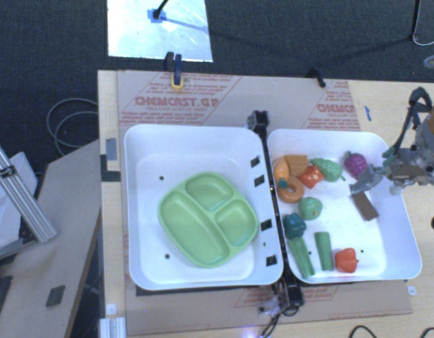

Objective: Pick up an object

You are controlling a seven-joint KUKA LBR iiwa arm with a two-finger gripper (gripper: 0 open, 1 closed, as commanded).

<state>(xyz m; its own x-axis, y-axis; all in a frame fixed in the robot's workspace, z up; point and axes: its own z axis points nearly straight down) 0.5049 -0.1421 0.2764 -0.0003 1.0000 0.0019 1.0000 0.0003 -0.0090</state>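
Note:
The right bin (pixel 404 241) holds several toy foods: a purple one (pixel 356 164), a leafy green one (pixel 330 167), a red piece (pixel 310 177), an orange block (pixel 296 164), an orange ring (pixel 291 189), a round green one (pixel 310 207), a teal piece (pixel 294 224), two green sticks (pixel 300 256) (pixel 323 248) and a red one (pixel 346 260). My gripper (pixel 363 184) reaches in over the bin's right side, just right of the purple toy. A brown block (pixel 365 206) lies directly below it; whether they touch is unclear.
A green divided plate (pixel 208 218) lies in the left bin (pixel 143 189). A black divider with clips (pixel 268 210) runs between the bins. A blue-and-yellow clamp (pixel 175 70) sits at the bench's back edge, with cables on the floor at left.

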